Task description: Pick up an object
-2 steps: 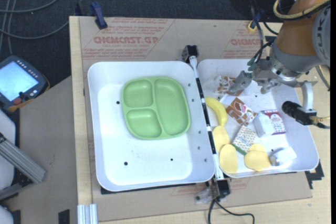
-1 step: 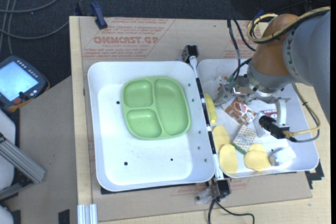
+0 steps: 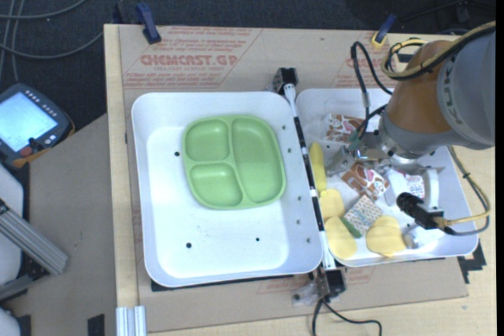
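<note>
Over right bin [image 3: 465,248], gripper [image 3: 376,156] down among clutter, grip state impossible to tell; snack packets [image 3: 368,181] just below it, yellow pieces [image 3: 340,236] further down-left, green divided tray [image 3: 234,161] well left in other bin [image 3: 157,248].

green three-compartment plastic tray [image 3: 235,161]: smooth, faint sheen | two shallow white plastic bins [image 3: 157,193]: smooth, semi-gloss | brown board-covered bench [image 3: 205,55]: matt, paper-like, red print | pale yellow pieces [image 3: 385,236]: smooth, plastic-looking | printed packets [image 3: 366,181]: glossy wrapper | grey arm with orange band [image 3: 441,102]: smooth, satin
</note>
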Action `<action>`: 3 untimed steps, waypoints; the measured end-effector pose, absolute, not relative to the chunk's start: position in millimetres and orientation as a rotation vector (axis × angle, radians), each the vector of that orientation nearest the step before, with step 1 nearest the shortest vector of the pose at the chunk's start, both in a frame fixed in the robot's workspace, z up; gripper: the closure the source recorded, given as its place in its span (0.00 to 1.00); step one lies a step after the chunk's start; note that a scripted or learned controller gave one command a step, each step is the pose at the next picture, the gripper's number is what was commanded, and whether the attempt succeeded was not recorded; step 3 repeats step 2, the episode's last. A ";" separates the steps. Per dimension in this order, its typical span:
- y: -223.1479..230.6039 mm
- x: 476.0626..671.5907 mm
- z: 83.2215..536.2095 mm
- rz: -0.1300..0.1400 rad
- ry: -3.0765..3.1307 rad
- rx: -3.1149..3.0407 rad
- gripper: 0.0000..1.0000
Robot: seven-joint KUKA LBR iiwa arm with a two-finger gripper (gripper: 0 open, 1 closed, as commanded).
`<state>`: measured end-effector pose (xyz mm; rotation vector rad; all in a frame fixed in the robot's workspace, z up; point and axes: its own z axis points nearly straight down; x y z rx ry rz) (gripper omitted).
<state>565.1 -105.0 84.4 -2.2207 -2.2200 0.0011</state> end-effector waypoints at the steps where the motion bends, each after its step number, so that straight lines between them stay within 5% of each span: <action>1: -104.7 566.5 95.5 -0.003 -2.222 -2.223 1.00; 2: -38.0 588.0 184.8 -0.001 -2.223 -2.220 1.00; 3: -38.0 588.0 184.8 -0.001 -2.223 -2.220 1.00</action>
